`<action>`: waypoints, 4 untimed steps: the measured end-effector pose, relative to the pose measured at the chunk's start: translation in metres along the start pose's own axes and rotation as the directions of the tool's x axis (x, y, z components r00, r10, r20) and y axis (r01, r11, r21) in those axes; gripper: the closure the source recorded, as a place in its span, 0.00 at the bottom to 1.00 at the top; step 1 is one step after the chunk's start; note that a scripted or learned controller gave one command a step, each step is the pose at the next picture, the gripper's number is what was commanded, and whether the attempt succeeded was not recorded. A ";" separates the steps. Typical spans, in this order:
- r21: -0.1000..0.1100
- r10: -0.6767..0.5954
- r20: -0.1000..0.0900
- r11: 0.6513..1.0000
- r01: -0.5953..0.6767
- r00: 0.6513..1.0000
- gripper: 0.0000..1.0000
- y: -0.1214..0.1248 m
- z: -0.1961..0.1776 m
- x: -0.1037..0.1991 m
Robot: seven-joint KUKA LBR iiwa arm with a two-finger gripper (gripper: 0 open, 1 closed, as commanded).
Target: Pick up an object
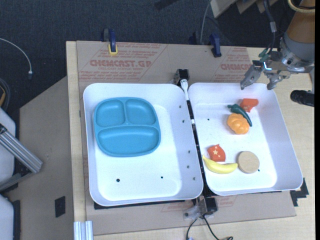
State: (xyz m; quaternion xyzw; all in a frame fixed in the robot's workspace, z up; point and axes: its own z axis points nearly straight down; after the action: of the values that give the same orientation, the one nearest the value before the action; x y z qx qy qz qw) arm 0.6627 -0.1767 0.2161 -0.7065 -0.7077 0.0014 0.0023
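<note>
My gripper hangs open above the far edge of the right bin, fingers spread with nothing between them. Just below and left of it lies a small red pepper piece with a green stem. An orange fruit sits beside that. Nearer the front lie a red strawberry, a yellow banana and a tan round cookie.
A blue divided plate rests in the left bin. A black divider with a clamp runs between the bins. Cardboard underlies both, held by blue clamps at the back.
</note>
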 end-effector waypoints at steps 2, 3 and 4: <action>-0.022 0.001 0.006 1.000 -0.001 1.000 0.00 -0.001 0.097 -0.007; -0.024 0.000 0.013 1.000 0.000 1.000 1.00 -0.001 0.087 -0.009; -0.010 0.001 0.003 1.000 -0.001 1.000 1.00 -0.004 0.030 0.000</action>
State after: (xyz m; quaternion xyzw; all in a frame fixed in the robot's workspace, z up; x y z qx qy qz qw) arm 0.6585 -0.1772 0.1863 -0.7067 -0.7075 -0.0012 -0.0022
